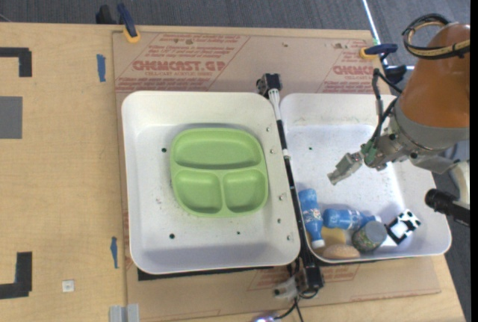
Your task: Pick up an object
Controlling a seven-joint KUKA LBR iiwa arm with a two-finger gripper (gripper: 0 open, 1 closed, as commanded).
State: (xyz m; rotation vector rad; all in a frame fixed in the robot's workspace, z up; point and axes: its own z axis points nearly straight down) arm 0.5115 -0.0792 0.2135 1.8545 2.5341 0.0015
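Small objects (345, 227) — blue bottles, a tin, a checkered cube — clustered in the right bin's (328, 126) near corner.

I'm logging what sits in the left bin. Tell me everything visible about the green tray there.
The green divided tray is a pale lime, rounded-rectangle dish that looks like smooth moulded plastic. It has three compartments: one long one across the far side and two smaller ones side by side nearer the camera, split by raised ridges. It lies flat and right way up, roughly centred on the floor of the left white bin, turned slightly off square. Nothing lies in its compartments, and it touches only the bin floor.
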